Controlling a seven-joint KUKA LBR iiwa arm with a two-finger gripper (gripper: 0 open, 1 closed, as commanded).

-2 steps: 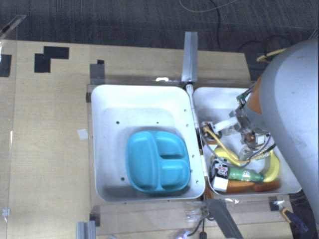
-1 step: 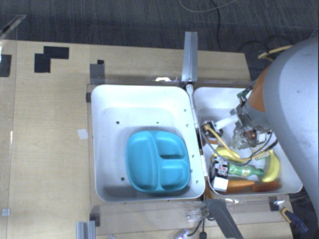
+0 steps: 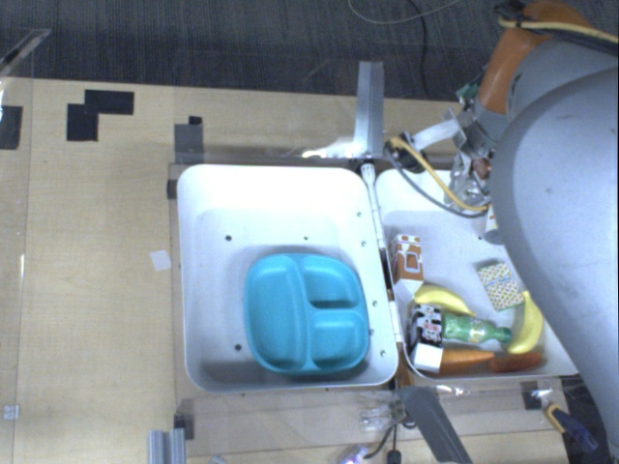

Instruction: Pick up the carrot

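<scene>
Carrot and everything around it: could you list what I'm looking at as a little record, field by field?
carrot: lying at the near edge of the right bin, not held
right bin: also holds a banana, a green bottle and small packets
left bin: holds a blue tray
arm: reaching in from the right, above the right bin
</scene>
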